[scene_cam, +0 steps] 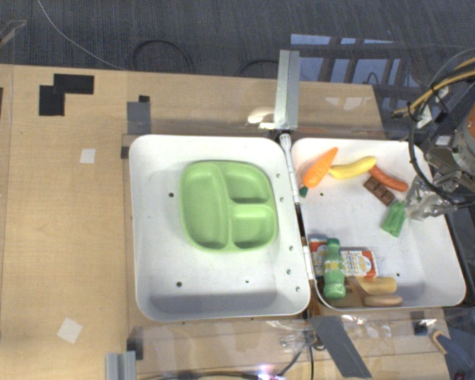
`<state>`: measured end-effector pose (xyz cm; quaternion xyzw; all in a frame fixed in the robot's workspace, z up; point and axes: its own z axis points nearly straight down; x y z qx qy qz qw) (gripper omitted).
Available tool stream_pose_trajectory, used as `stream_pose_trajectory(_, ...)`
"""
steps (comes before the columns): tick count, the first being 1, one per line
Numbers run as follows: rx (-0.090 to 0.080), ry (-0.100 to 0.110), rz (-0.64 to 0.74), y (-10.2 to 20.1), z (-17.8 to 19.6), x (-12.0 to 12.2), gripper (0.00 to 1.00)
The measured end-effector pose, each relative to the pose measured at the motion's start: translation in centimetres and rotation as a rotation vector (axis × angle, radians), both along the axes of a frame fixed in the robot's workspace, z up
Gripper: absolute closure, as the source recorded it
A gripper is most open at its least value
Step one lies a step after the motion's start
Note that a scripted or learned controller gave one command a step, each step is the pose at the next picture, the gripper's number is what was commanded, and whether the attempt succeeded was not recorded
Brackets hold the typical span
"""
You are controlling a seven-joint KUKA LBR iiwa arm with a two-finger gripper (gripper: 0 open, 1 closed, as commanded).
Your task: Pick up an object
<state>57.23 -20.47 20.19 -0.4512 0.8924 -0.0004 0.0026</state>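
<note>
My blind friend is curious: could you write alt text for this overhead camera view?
A grey robot arm's gripper hangs over the right white bin beside a small green block, among a toy carrot and banana. The left white bin holds a green divided plate.

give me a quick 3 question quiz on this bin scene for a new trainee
1. True or false: the green divided tray lies in the left bin.
2. Which item touches the banana at its left end? A) carrot B) green bottle C) green block
3. Fill in: the gripper is over the ____ bin, next to the green block.

Key
1. True
2. A
3. right
</note>
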Motion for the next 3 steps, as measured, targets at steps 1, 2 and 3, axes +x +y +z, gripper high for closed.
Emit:
stream_pose_trajectory(1, -0.001, -0.01, -0.102, 0.1, 6.5, 5.8, 1.0)
stream_pose_trajectory(2, -0.002, -0.009, 0.069, 0.0, 8.0, 9.8, 1.0)
stream_pose_trajectory(3, 0.002, 0.003, 0.48, 0.2, -4.9, 9.7, 1.0)
